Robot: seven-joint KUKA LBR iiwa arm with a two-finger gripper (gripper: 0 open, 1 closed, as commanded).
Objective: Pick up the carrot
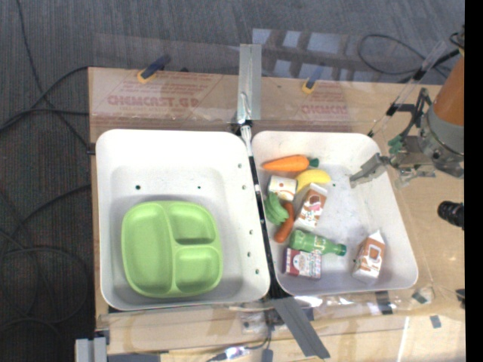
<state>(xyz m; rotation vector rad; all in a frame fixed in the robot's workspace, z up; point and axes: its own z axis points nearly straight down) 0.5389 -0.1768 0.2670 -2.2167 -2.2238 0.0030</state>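
Orange and uncovered, the carrot (285,164) lies atop the clutter at the far end of the right bin (400,225), just beside a yellow lemon (315,178), so it looks reachable from above. The gripper (370,169) hovers near the bin's right rim, holding nothing; how wide it stands I cannot tell.

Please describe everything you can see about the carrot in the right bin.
The carrot is orange, smooth and toy-like, with a small dark green top at its right end. It lies flat, almost level across the picture, near the back of the right bin. Its lower side meets a yellow item and a small carton. The gripper hangs apart from it, to its right.
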